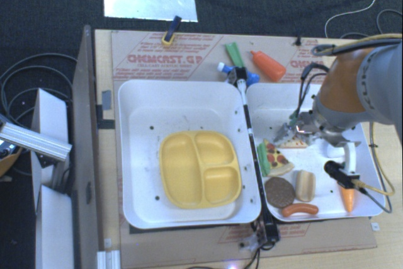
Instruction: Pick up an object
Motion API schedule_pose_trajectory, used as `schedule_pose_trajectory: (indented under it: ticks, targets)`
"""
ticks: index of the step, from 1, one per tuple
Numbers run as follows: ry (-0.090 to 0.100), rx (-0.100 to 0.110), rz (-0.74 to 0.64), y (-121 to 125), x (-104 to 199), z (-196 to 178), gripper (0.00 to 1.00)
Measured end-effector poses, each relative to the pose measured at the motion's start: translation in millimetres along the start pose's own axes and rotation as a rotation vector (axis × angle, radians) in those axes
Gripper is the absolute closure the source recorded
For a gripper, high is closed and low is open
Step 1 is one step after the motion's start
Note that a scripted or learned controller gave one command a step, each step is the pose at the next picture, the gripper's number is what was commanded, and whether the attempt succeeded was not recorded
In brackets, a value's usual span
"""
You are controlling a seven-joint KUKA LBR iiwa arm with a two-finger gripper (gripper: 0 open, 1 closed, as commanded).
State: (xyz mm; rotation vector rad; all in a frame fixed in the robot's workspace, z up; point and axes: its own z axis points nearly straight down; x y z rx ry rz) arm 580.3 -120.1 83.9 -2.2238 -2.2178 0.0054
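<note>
Reaching into the right bin from the table's right side, the grey arm holds its end effector low over the toy food.

Whether the end effector is clenched or released cannot be told, and nothing can be seen held in it. Just below it, by the bin's left wall, lies a pizza slice; nearer the front edge sit a brown patty, a bread roll and a sausage, with a carrot towards the front right corner. A yellow divided plate rests in the left bin. An orange bottle lies on the table beyond the bins.
</note>
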Motion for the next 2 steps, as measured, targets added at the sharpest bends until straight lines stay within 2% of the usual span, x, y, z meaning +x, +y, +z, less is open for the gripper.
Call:
schedule_pose_trajectory:
  ticks: [1,2]
  targets:
    - [0.001,-0.007,-0.005,3.1,3.0,-11.3,1.00]
    - [0.003,-0.016,-0.015,40.4,76.8,-107.2,1.00]
